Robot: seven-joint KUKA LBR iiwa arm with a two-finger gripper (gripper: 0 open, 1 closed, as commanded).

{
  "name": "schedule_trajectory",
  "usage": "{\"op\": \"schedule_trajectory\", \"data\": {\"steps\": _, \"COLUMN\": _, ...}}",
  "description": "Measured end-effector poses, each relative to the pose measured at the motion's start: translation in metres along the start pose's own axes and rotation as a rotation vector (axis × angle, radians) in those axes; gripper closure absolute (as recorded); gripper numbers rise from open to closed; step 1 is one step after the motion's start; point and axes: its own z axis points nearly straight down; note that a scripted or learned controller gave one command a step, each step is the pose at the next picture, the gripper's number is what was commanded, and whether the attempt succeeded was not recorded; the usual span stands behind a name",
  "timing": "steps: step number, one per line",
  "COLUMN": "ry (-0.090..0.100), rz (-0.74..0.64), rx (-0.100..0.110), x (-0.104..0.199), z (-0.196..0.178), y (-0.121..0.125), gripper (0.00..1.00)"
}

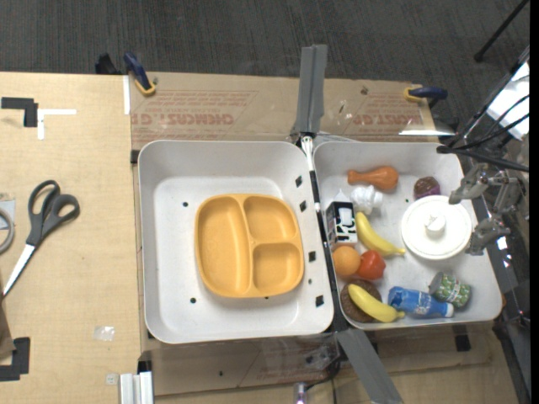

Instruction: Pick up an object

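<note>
Objects for picking: all lie in the right bin [396,154], none lifted
Far edge: a toy drumstick [375,177], with a dark purple round item [426,187] toward the far right corner
Right side: white round lid with knob [434,226], the largest piece there, close to the right wall
Centre: yellow banana [376,236] lying slantwise, a small white item [365,197] just beyond its far end
Left wall: black-and-white block [341,221], an orange [345,261] and a red tomato [371,264] touching side by side
Near edge: second banana [372,302] over a brown item, blue bottle [415,302] lying flat, green patterned can [450,290] near the right corner
Gripper [487,211]: at the right bin's right wall, beside the lid; finger opening cannot be told, nothing seen held
Left bin [160,225]: yellow divided plate [249,245] in its middle
Bench [67,310]: scissors [40,221] well left of the bins; clamps [140,74] at the far edge
</note>
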Motion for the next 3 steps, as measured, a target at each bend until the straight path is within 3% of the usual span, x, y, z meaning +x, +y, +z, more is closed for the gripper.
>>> {"op": "schedule_trajectory", "data": {"steps": 1, "ry": -0.003, "rz": 0.082, "rx": 0.000, "x": 0.013, "z": 0.158, "y": 0.066, "gripper": 0.00}}
{"op": "schedule_trajectory", "data": {"steps": 2, "ry": -0.006, "rz": 0.252, "rx": 0.001, "x": -0.096, "z": 0.133, "y": 0.076, "gripper": 0.00}}
{"op": "schedule_trajectory", "data": {"steps": 3, "ry": -0.004, "rz": 0.237, "rx": 0.001, "x": -0.067, "z": 0.157, "y": 0.091, "gripper": 0.00}}
